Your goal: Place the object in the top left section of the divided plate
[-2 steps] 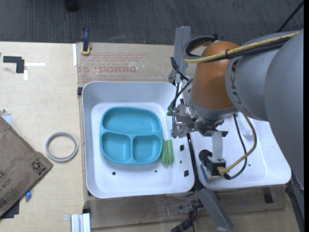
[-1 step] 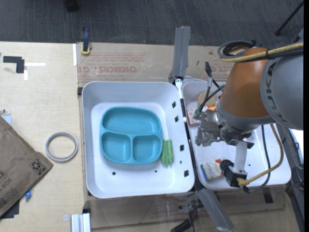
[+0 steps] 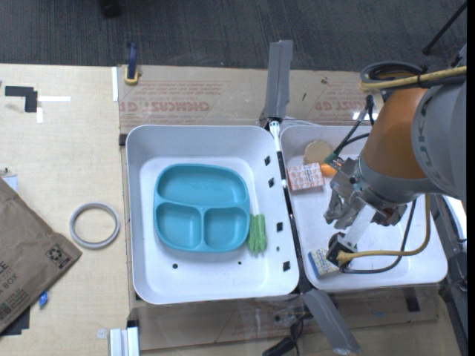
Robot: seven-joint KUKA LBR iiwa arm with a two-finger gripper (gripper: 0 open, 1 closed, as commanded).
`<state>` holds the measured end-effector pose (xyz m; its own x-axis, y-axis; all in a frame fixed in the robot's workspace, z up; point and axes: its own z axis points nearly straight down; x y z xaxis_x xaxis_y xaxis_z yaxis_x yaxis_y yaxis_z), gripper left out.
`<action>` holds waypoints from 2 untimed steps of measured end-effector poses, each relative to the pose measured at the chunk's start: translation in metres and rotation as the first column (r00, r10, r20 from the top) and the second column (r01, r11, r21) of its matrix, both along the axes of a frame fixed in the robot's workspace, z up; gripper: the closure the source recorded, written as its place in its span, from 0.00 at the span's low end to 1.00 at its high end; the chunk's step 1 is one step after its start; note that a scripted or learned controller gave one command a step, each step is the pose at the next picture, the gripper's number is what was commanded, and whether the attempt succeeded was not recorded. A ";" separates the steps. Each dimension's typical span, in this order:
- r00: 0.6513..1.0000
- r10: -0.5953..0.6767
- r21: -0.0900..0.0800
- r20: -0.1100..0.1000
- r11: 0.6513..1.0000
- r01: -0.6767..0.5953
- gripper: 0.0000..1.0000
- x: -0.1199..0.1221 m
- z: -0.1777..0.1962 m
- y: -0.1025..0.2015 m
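A light blue divided plate (image 3: 201, 207) lies in the left bin (image 3: 142, 221), with one wide section at the back and two smaller ones at the front. A green object (image 3: 257, 233) lies against the plate's right edge on the bin floor. My gripper (image 3: 339, 211) hangs over the middle of the right bin (image 3: 430, 267), pointing down. A pink and white box (image 3: 304, 176), a small orange item (image 3: 328, 170) and a tan round item (image 3: 318, 152) lie just behind and to the left of it. A small white and blue box (image 3: 319, 262) lies at the bin's front left.
A yellow and black cable (image 3: 371, 255) loops under the wrist across the right bin. A roll of tape (image 3: 94, 224) and a brown cardboard box (image 3: 26, 254) lie on the bench left of the bins. A grey divider (image 3: 279, 80) rises between the bins at the back.
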<state>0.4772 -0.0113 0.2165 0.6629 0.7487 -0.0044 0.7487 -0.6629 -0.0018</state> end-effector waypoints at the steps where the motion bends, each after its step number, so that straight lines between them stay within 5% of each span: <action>1: 0.998 -0.056 0.000 0.000 0.998 0.056 1.00 0.000 0.002 0.033; 2: 0.999 -0.053 0.000 0.000 0.999 0.053 1.00 0.011 0.022 0.057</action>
<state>0.4880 0.0460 0.2389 0.7018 0.7124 -0.0044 0.7124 -0.7018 -0.0014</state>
